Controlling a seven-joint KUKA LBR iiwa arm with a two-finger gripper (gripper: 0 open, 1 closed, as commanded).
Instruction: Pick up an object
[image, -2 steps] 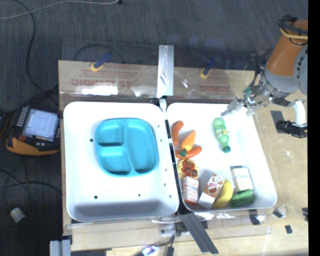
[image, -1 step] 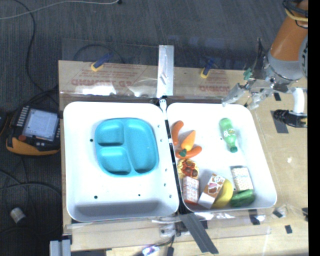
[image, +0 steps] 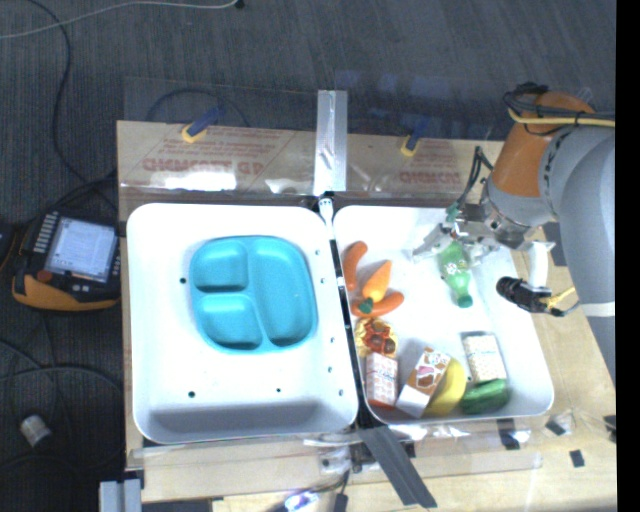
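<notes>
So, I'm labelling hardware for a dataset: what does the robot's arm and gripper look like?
A bulky, rounded grey arm with an orange band above the wrist, dark cables looped beside that band, and a small gripper of pale metallic parts at its tip.

The wooden bench (image: 590, 400) bears two white bins (image: 160, 400) side by side.

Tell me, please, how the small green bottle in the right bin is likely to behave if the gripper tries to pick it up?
The green bottle lies on its side on the smooth floor of the right bin, so it may well roll or slide when nudged. Its rounded, glossy-looking body could slip between fingers. It looks small and probably light, likely a plastic toy, so hardly fragile. The gripper sits right above it.
</notes>
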